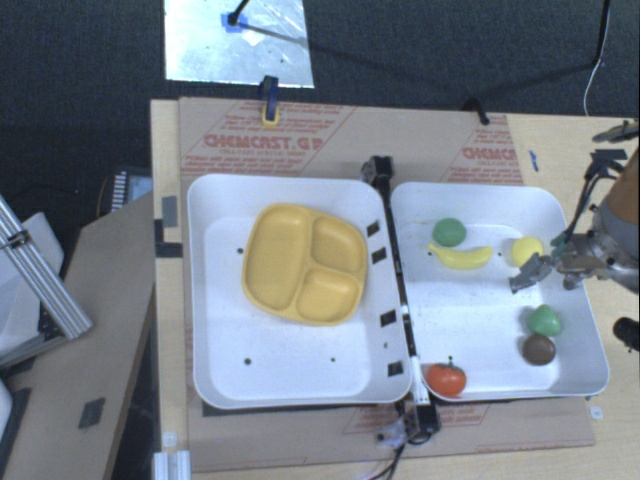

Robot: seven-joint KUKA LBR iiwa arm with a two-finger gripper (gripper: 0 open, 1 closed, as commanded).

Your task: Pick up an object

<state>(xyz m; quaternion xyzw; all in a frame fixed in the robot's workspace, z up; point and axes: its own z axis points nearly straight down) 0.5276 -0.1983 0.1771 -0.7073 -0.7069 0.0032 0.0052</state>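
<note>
Yellow is the colour of the divided plate [303, 263], which is sitting in the left bin [215, 368] in the middle-left of the frame. Going right, the right bin [480, 348] is holding small toy foods: a green ball [449, 231] near the top, a yellow banana [461, 257] just under it, a red tomato [446, 378] at the bottom corner beside the wall between the bins, a yellow lemon [525, 251], a green round piece [544, 319] and a brown ball [538, 348] just below that one. At the far right the grey arm [615, 218] is reaching in, and its gripper [548, 269] is hanging just below the lemon and above the green round piece. Nothing is sitting between its fingers, and I cannot tell if they are wide or narrow. It looks like the arm is lining up over a toy and nothing is picked yet. Next it probably needs to go down over one toy, most likely the lemon or the green round piece, and squeeze. The banana is lying flat with its long side running left to right across the frame, ends curling up a little. The round toys are not pointing any way.
</note>
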